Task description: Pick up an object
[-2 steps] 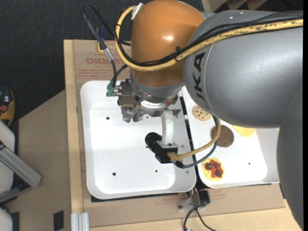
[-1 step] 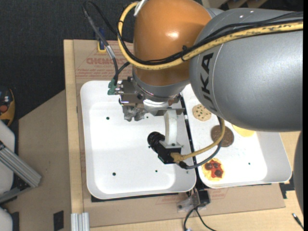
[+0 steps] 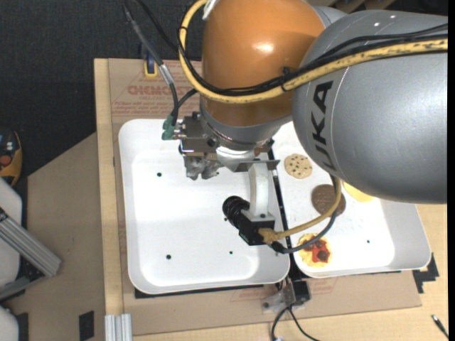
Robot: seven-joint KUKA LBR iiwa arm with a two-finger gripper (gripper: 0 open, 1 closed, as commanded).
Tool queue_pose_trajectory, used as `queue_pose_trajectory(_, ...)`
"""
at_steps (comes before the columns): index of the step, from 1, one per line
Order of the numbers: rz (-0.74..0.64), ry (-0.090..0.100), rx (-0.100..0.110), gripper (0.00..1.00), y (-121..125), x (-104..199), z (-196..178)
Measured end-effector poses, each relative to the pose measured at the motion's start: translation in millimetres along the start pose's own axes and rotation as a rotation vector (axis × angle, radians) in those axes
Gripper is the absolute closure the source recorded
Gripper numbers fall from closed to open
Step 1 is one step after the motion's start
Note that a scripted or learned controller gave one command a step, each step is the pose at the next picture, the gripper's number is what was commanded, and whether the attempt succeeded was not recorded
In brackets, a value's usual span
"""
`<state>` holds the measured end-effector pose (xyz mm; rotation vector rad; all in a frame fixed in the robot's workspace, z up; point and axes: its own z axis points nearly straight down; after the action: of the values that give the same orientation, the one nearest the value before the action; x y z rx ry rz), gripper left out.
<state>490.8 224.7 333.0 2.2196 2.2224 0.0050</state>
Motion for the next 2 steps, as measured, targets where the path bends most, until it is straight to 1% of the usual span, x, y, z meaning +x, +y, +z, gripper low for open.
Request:
queue_pose_trajectory(1,0.001,-0.004,0.010,1.00,-13.2,-0.2,48.1)
queue_pose_trajectory(2,0.001,-0.002,0.003,1.00,-11.9,-4.1,43.7)
